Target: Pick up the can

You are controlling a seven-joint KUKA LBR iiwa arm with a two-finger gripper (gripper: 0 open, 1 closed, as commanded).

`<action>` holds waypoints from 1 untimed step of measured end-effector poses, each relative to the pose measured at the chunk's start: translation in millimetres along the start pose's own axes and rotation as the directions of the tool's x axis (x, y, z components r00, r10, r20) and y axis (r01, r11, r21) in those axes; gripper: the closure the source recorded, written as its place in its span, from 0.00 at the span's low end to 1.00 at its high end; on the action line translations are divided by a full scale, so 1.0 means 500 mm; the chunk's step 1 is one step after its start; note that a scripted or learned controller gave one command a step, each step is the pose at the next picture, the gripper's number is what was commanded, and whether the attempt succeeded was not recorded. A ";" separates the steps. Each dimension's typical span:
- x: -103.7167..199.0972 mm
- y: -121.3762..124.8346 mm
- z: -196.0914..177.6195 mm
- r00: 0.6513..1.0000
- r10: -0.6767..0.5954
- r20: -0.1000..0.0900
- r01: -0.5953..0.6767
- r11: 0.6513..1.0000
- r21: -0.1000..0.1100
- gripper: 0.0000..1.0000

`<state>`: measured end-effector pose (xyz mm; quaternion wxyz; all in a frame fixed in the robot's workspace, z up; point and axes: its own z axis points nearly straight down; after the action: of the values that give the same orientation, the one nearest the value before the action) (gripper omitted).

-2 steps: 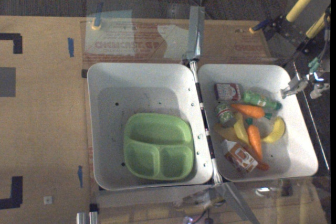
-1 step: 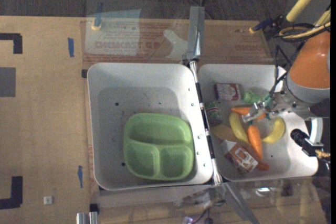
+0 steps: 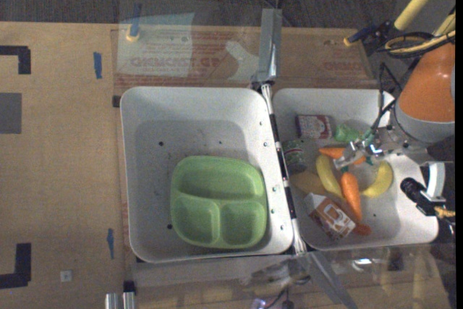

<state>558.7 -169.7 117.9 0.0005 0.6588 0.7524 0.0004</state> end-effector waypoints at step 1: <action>-0.003 0.001 -0.021 1.000 0.003 0.001 -0.003 1.000 -0.003 1.00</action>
<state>559.3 -171.0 128.2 0.0020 0.6598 0.7515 0.0011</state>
